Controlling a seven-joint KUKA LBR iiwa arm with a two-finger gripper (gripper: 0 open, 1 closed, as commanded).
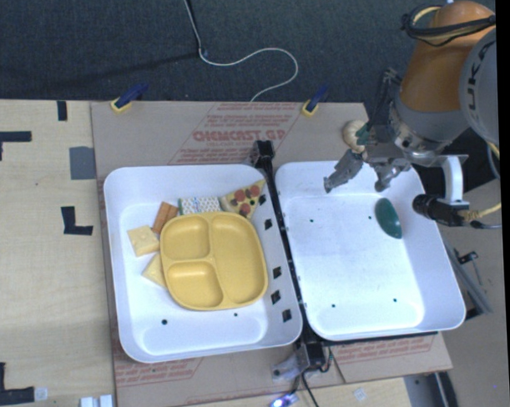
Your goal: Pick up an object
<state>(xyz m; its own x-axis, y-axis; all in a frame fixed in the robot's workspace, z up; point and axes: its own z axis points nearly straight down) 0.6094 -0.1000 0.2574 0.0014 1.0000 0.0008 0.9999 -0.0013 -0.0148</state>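
On the desk (48, 247) I see the left bin (126, 328) carrying a yellow divided plate (213, 260) near its centre, with flat tiles and small pieces (168, 216) tucked along the plate's far and left edges. The right bin (359, 312) is mostly bare; my likeliest target, a small dark green object (390, 218), lies near its right wall, toward the far corner. My claw (362, 176) hangs over that bin's far edge, fingers spread open and holding nothing, just left of the green object. To do this well I judge I should shift right until the fingers straddle the object, descend straight, and close only once low, minding the bin wall beside it.
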